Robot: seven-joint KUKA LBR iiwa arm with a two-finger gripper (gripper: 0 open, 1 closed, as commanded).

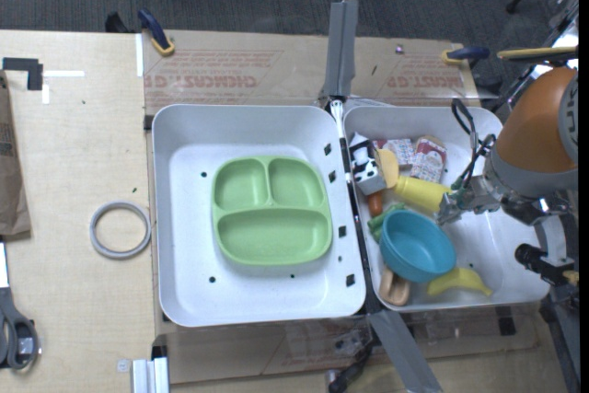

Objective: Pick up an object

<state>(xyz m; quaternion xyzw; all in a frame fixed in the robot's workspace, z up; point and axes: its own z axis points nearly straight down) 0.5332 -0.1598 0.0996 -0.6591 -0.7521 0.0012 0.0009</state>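
Blue bowl (417, 245) in right bin (515, 285)

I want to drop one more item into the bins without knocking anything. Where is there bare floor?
Left bin: bare strips ring the green divided plate, widest along its left wall and near edge. Right bin: crowded on its left half with the blue bowl, yellow bottle, banana and packets; the gripper sits there too.

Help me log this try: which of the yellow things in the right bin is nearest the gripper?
The yellow bottle, lying beside the gripper above the blue bowl; the banana lies lower, near the bin's front.
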